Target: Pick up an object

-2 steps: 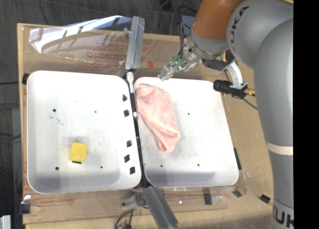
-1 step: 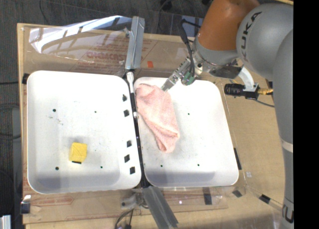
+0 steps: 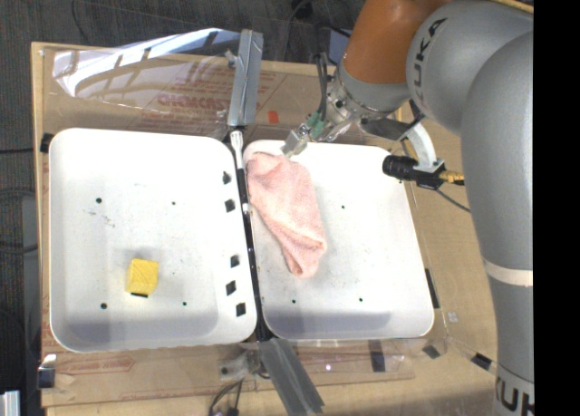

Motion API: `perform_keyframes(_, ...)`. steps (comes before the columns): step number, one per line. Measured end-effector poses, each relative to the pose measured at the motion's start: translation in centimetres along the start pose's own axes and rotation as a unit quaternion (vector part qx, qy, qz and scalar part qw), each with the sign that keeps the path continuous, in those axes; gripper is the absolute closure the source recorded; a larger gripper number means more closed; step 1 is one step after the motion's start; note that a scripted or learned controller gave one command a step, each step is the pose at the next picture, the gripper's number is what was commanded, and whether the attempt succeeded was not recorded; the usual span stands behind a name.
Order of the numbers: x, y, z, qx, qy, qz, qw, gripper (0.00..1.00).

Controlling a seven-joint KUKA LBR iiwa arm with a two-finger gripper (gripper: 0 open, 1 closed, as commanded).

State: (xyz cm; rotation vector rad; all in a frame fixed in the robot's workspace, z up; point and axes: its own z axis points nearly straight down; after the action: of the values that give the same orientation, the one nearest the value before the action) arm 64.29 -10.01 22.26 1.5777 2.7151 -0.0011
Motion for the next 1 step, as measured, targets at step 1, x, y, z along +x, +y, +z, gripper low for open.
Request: perform_keyframes(1, -2.35, 0.25, 2.32, 0.000, 0.000, 0.149, 0.9888, 1.00)
